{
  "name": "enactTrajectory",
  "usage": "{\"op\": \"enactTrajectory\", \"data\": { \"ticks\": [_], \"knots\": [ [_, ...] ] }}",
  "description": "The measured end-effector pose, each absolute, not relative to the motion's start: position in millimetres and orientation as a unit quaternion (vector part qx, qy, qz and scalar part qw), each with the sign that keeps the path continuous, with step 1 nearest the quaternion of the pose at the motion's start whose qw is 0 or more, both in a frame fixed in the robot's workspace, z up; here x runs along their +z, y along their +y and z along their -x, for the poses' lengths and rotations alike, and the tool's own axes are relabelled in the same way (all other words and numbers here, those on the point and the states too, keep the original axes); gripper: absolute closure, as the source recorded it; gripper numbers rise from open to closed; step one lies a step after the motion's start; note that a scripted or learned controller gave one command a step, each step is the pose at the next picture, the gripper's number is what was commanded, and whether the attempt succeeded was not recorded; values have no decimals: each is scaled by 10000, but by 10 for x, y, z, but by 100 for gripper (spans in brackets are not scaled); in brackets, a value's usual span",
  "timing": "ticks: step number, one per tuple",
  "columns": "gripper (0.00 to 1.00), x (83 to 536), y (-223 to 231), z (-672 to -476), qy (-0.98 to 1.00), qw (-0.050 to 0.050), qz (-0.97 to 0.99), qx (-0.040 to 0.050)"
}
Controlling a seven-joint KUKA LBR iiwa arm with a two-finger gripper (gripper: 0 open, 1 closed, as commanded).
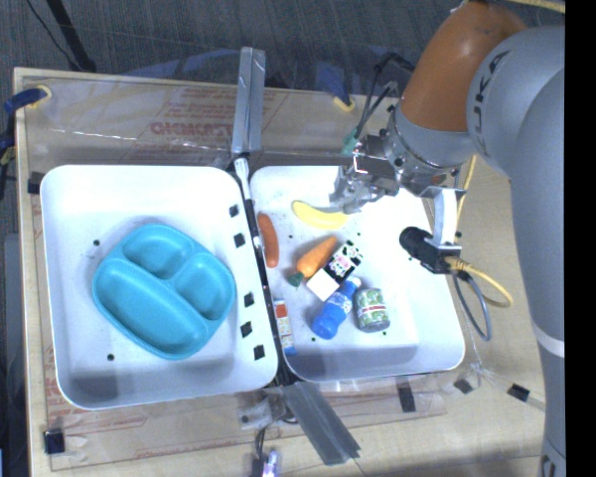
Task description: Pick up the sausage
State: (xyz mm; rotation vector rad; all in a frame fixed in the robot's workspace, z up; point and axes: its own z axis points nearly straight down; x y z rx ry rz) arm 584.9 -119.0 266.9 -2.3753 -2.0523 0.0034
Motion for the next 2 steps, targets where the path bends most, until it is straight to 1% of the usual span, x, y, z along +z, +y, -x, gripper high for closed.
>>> {"op": "enactTrajectory", "data": {
  "ticks": [1,2],
  "knots": [
    [100,2820,-1856,-5592,-6351,6,7724,7],
    [100,2570,-1430,-5789,-6375,22,7705,19]
  ]
}}
